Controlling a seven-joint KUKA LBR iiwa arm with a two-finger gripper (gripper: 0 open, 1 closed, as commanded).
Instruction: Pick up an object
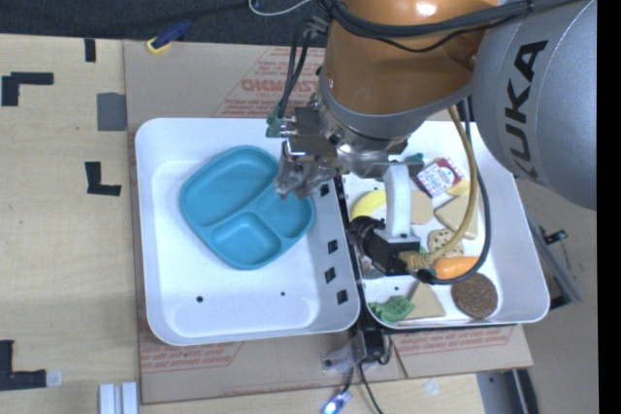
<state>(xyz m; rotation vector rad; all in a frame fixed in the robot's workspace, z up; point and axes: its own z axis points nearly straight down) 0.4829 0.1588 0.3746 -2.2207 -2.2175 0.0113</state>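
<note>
Hanging over the blue divided plate (245,206) in the left bin (160,301), the gripper (296,177) hides its jaws (apart or together, I cannot tell)

Much of the right bin (529,305) behind the arm (417,34).

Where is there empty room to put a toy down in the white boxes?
The left bin has bare floor below the blue plate, toward its near rim. The right bin is crowded with toy food like the cookie and carrot.
</note>
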